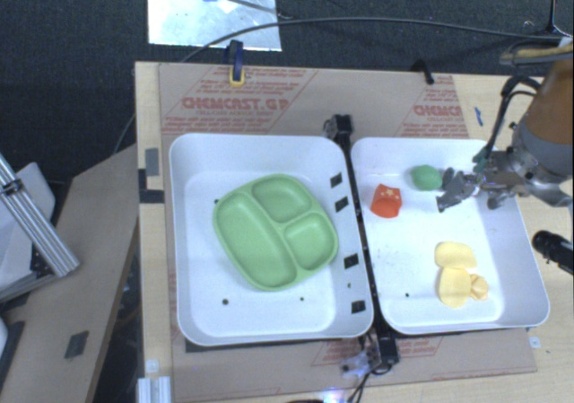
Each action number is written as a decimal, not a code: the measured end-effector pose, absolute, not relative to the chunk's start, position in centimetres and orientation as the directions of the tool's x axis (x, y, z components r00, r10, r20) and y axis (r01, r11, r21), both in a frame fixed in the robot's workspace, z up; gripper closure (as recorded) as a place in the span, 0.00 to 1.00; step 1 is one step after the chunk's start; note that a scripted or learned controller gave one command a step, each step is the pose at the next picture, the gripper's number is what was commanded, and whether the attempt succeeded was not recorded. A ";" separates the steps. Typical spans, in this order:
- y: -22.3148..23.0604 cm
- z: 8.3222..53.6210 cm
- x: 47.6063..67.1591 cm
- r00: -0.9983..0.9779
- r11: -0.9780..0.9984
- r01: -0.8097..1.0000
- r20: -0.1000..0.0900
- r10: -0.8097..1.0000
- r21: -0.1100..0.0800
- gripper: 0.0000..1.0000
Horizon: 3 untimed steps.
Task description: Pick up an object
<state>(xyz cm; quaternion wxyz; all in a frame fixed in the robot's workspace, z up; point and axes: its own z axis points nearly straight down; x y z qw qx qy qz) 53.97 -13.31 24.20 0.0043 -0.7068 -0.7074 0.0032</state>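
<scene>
Dark carpet all round, with a cardboard-topped worktop (269, 96) carrying 2 shallow white bins side by side, clamped at the back edge with a little blue-and-yellow clamp (235, 63), presumably to stop the sheet sliding.

Camera view, left to right:

Left bin (202, 168): just a green divided plate (275, 231), 3 compartments, lying flat and a bit skewed. Probably too wide and flat for a 2-finger grab, so likely parked there out of the way.

Right bin (520, 302): the actual pickable stuff. Orange block (386, 201) near the left wall, small green round thing (427, 178) up toward the back, yellow lumpy piece (459, 273) toward the front, maybe 2 bits touching, hard to say. All well spread, so plenty of room to drop fingers round any 1.

Gripper (466, 186) reaching in from the right, hovering just beside the green thing, on its right. Fingers look spread apart, with nothing between them. No sign of contact with the green thing yet, though height above the bin floor hard to judge from this angle.

Best guess: lining up on the green one, grab not started.
</scene>
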 end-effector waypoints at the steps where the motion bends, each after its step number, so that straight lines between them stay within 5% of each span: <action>1: -13.3 24.8 54.2 -0.004 0.004 1.000 -0.001 1.000 0.002 0.00; 3: -13.7 14.5 52.5 -0.001 0.001 1.000 0.000 1.000 -0.003 0.00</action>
